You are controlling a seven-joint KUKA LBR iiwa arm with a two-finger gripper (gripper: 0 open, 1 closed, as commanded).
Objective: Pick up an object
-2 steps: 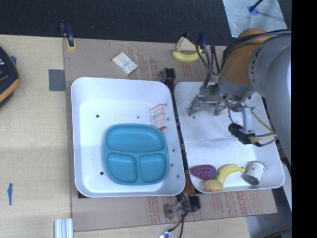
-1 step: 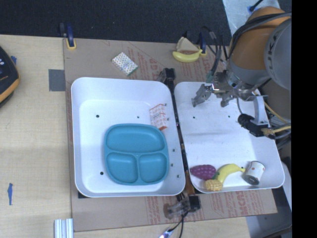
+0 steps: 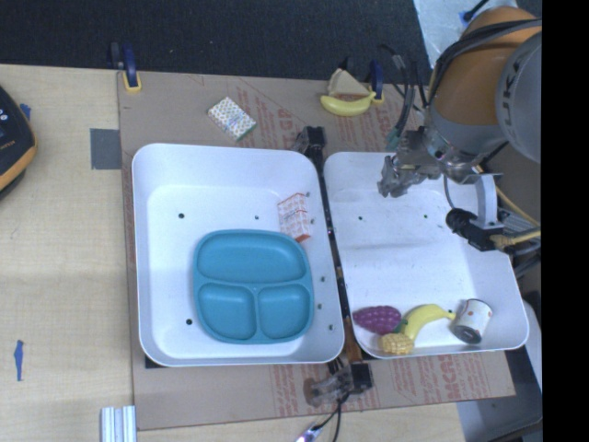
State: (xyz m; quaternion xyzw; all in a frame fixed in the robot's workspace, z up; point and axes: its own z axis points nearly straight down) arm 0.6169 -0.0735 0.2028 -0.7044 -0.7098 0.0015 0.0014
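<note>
My gripper (image 3: 394, 180) hangs over the far part of the right bin (image 3: 414, 238), with nothing seen between its fingers. At that bin's near edge lie a purple bunch of grapes (image 3: 377, 319), a yellow corn cob (image 3: 397, 343), a yellow banana (image 3: 426, 319) and a small white and grey can (image 3: 471, 321) on its side. The left bin (image 3: 166, 210) holds a blue divided plate (image 3: 253, 284) and a small red and white packet (image 3: 294, 215) near its right wall.
Outside the bins, on the cardboard behind them, lie a second banana with a wedge-shaped piece (image 3: 348, 95) and a patterned square packet (image 3: 231, 117). A black and yellow device (image 3: 11, 141) sits at the far left. Cables and a black fitting (image 3: 469, 226) hang off the arm above the right bin.
</note>
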